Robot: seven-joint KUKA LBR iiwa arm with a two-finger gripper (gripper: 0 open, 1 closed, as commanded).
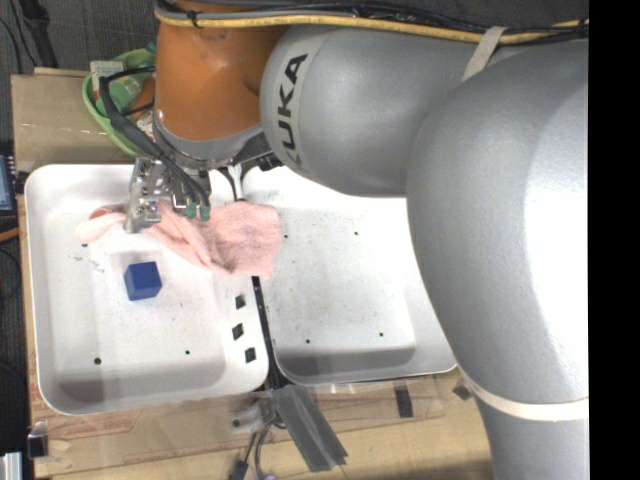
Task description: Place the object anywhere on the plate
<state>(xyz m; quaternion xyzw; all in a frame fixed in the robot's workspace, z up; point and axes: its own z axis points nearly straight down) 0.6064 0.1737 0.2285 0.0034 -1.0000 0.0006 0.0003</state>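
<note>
A pink cloth (240, 236) lies rumpled over the ridge between the two bins, with a thin tail stretching left into the left bin (60, 298). A small blue cube (142, 280) sits on the left bin's floor, in front of the cloth's tail. My gripper (167, 206) hangs over the back of the left bin, right above the cloth's tail. Its fingers (143, 200) stand apart, so it is open, and the cloth passes beneath them. Whether the tips touch the cloth is hidden.
The right bin (340, 308) lies under my arm, which hides much of its right side. Green cables (110, 98) and a cardboard surface sit behind the left bin. A dark bracket (305, 423) juts out at the front between the bins.
</note>
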